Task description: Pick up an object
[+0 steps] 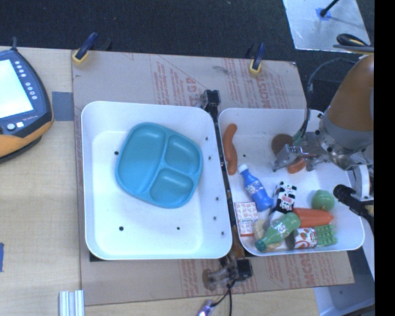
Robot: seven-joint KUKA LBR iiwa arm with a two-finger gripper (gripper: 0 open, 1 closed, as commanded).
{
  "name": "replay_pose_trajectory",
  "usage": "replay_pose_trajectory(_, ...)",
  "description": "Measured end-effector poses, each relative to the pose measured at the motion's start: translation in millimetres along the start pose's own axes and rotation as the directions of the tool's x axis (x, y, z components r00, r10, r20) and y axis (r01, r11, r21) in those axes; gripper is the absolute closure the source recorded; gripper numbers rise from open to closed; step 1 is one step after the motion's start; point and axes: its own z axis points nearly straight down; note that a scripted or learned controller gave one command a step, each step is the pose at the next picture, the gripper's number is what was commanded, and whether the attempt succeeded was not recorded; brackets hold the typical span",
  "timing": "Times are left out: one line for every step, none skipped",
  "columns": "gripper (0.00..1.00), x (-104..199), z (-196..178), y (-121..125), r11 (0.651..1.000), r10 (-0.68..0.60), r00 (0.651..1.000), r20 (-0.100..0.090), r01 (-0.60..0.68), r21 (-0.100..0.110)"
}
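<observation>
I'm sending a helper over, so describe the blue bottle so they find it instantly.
Look in the right-hand white bin, near its middle. The blue bottle lies there, white cap pointing toward the hot dog. The green bottle nearby differs in colour.

We can read no text with any certainty. The brown cardboard sheet (184, 78) under the bins carries repeated red printing running diagonally across the upper centre of the frame, too small for us to make out. The small carton (245, 214) and the red-and-white pack (305, 237) at lower right bear labels, equally illegible to us.
</observation>
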Motion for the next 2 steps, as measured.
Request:
replay_pose_trajectory(0.0,-3,37,84,1.0,0.002,1.0,0.001,-0.002,-0.01)
replay_pose_trajectory(1.0,-3,26,84,1.0,-0.002,1.0,0.002,0.002,-0.009)
